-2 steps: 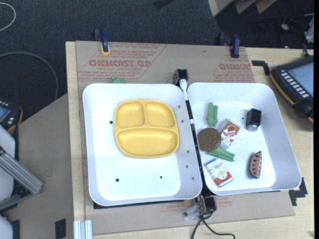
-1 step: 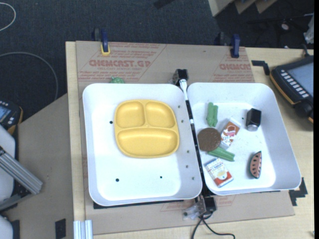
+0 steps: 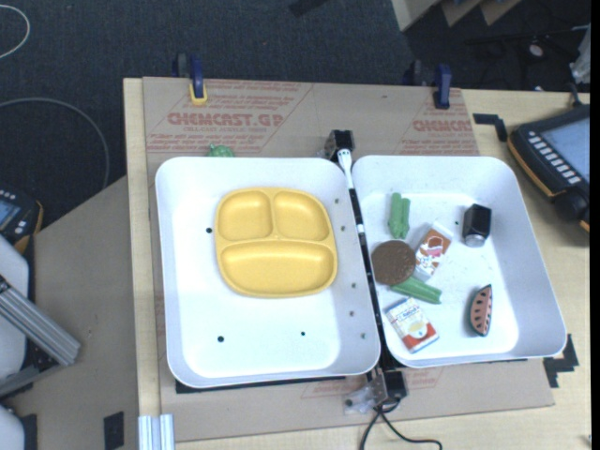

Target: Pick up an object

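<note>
Right bin (image 3: 525,204): cookie (image 3: 394,262) mid-left.

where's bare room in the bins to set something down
Left bin: bare floor in front of the yellow divided tray, and a strip on its left. Right bin: crowded mid-left around the brown disc and cartons; some room between the black block and watermelon slice.

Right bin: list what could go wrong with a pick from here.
The brown disc touches the small carton and a green piece, so closing fingers may catch a neighbour or push the target away. The watermelon slice and the black block lie near the right bin wall, which could block a finger.
</note>
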Controlling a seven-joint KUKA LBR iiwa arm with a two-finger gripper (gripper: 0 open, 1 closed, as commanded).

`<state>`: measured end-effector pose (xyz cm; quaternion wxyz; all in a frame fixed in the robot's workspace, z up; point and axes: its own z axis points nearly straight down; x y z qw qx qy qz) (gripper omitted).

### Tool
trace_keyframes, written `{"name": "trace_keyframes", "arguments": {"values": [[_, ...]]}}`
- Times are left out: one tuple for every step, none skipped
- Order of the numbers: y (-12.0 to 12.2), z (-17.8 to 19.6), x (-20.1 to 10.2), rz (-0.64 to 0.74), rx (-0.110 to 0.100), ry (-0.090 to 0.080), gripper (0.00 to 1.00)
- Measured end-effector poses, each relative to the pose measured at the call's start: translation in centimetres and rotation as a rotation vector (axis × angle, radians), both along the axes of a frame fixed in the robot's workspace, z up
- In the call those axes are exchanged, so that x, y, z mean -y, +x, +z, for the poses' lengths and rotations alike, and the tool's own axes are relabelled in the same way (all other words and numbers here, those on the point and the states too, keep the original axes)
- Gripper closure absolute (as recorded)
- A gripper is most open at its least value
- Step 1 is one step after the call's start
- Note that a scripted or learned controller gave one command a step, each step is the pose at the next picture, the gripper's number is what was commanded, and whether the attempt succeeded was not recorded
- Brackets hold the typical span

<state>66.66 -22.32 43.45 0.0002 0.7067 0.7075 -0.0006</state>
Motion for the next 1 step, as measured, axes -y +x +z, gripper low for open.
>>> {"name": "trace_keyframes", "arguments": {"values": [[0.00,-0.66,0.00,0.000,-0.001,0.000,1.00]]}}
